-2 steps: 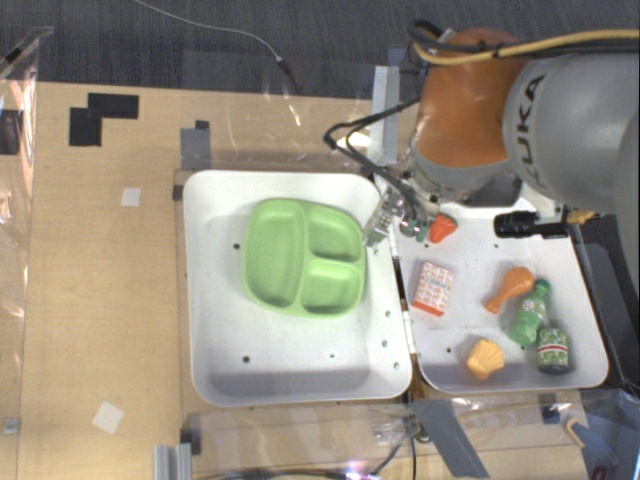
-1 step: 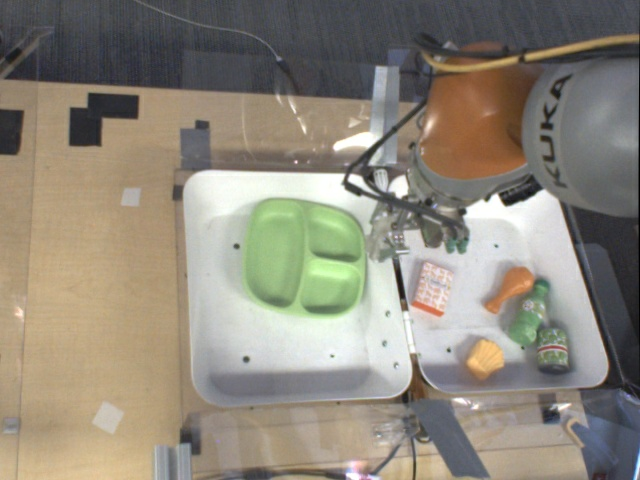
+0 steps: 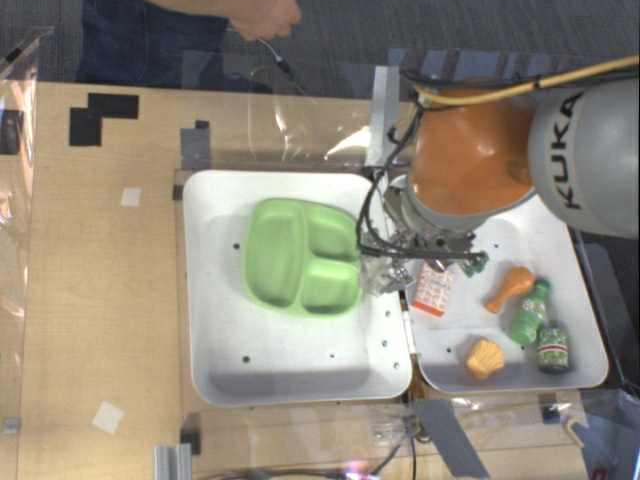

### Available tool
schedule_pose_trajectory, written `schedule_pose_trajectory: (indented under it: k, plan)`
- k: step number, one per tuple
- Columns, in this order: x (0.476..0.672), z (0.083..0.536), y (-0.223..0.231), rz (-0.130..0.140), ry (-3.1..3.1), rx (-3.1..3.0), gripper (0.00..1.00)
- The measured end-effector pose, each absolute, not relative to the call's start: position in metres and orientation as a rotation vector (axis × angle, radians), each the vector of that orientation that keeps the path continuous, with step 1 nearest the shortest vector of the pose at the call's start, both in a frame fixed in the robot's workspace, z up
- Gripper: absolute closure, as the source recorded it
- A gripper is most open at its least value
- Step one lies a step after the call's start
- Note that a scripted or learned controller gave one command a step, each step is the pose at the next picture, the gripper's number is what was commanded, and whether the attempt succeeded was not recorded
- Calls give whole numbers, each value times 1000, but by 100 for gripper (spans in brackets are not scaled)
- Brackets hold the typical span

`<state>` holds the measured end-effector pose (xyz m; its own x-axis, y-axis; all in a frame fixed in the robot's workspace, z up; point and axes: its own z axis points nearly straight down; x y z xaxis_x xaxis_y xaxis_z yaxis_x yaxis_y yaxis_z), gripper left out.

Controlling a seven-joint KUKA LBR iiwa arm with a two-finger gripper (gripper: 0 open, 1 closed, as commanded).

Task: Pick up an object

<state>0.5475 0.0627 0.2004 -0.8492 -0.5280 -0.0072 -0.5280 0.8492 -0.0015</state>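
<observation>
Gripper [image 3: 390, 271] low over the seam where the two bins meet, just beside the right edge of a green divided tray [image 3: 300, 256]; blurred and partly hidden under the wrist, so no telling whether spread or pressed together, and nothing seen pinched in it. Arm [image 3: 470, 158] reaching in from the right, its orange band directly above the gripper and covering the upper left of the right bin [image 3: 590, 363]. Green tray lying flat in the left bin [image 3: 230, 368], toward the upper right of that bin, three compartments facing up. Loose items for picking in the right bin: a white and red packet [image 3: 433, 290] nearest the gripper, just to its right; an orange toy piece [image 3: 510, 288] further right, tilted; a green bottle [image 3: 528, 313] touching or almost touching that orange piece; a dark bottle with a red label [image 3: 551, 348] just below and right of the green one; a yellow ridged piece [image 3: 485, 358] near the front wall, apart from the packet. Beyond the bench at the top, a person's hand [image 3: 265, 10] holding a thin wire.
</observation>
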Motion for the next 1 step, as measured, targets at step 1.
schedule_pose_trajectory:
  k: [1]
  plan:
    - [534,202,64,-1,2776,-1455,100]
